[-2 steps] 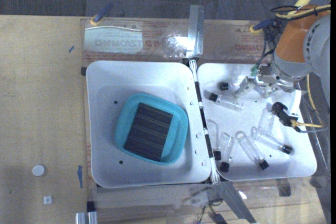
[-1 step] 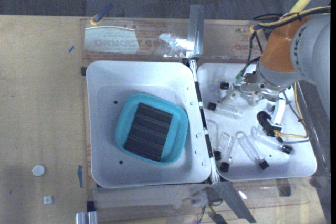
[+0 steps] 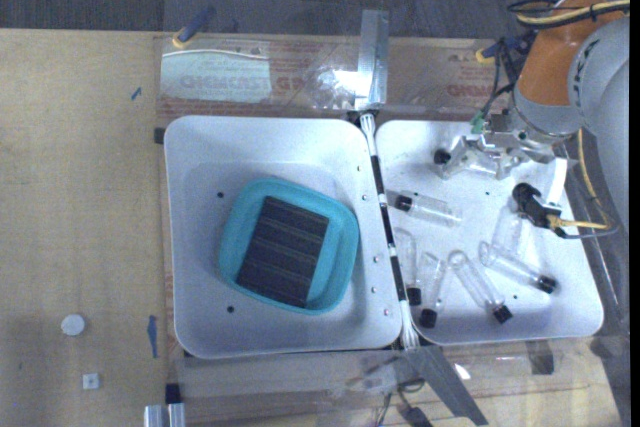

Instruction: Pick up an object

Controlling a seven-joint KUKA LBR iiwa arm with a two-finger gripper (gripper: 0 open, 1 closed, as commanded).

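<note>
Grey KUKA arm with an orange wrist band

The arm point(image 3: 600, 65) has a smooth, rounded pale-grey shell, ringed by a broad orange band point(image 3: 548, 67). Black and yellow cables point(image 3: 545, 8) loop over the band's top, and a thin green-tipped wire runs down its side. Below sits a silvery metal gripper point(image 3: 487, 155) assembly with dark fittings; another yellow cable trails beside it

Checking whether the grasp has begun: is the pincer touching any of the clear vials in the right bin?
Apart. The camera view shows the pincer near the right bin's far end, with bare white floor between it and the nearest vial.
</note>
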